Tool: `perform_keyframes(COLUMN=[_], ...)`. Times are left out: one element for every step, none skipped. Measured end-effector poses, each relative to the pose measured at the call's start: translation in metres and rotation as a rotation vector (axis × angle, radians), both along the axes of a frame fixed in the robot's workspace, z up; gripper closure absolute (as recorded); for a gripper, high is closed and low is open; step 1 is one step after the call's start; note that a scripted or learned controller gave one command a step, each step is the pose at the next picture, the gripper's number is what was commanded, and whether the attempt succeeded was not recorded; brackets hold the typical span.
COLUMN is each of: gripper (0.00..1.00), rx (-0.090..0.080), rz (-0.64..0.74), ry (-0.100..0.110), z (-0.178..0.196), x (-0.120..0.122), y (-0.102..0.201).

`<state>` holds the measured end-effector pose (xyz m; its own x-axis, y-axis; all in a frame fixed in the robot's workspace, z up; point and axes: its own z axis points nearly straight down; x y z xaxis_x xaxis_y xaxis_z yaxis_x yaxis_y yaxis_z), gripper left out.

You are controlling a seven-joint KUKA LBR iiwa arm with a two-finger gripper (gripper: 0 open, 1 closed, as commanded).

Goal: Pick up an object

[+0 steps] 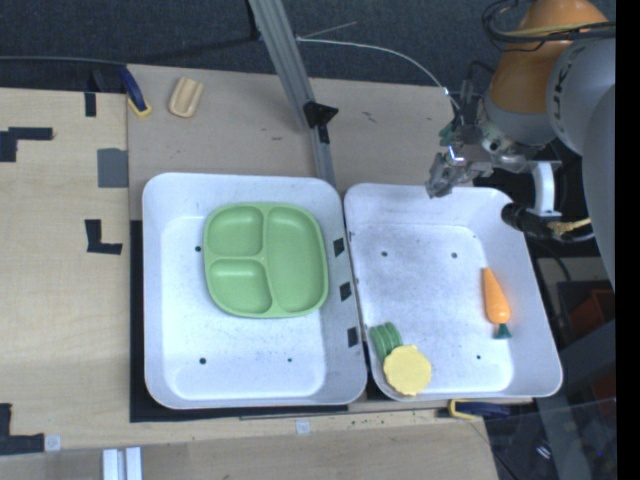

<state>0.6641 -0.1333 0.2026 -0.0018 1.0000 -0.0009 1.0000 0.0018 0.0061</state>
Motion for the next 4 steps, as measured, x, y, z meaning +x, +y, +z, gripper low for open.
perform_keyframes(gripper=[1.00,1.00,1.00,1.00], rx=[0.000,0.002,0.003,0.002], rz=[0.000,0.003,0.005,0.005], ry=[0.000,0.008,0.009,0.010], z=[0.054,0.052,0.047,0.038], x=[0.001,-0.012,-0.030,-0.043], y=[0.000,0.044,0.103,0.164])
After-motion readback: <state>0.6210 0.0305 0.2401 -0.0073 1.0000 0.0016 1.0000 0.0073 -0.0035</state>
